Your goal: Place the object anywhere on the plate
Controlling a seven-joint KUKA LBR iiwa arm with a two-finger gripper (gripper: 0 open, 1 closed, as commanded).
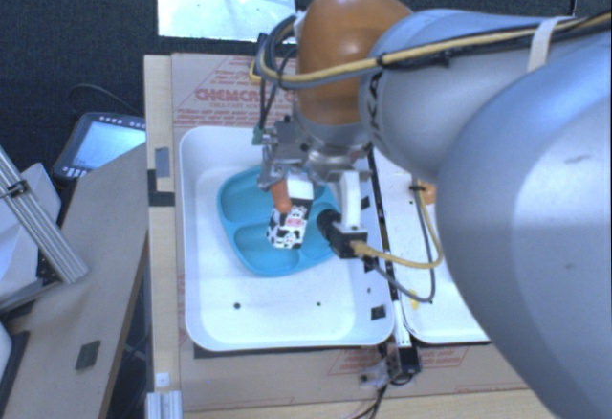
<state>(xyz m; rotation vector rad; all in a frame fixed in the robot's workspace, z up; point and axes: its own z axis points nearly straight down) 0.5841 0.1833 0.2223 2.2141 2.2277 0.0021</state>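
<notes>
A blue divided plate [247, 216] lies in the left white bin [287, 321]. My gripper [287, 186] hangs over the plate's right half, under the orange wrist band [335, 44]. It is shut on a small white toy with black spots [286, 228]. The toy's orange top end [280, 196] sits between the fingers. The toy hangs upright, its lower end low over the plate's right compartments. I cannot tell whether it touches the plate. The wrist hides the plate's far right rim.
The right white bin [430, 293] lies mostly under the big grey arm [516, 149]. A yellow cable [406, 264] loops down from the wrist over the wall between the bins. A tablet [96, 144] and metal rails [38, 226] lie left of the bench.
</notes>
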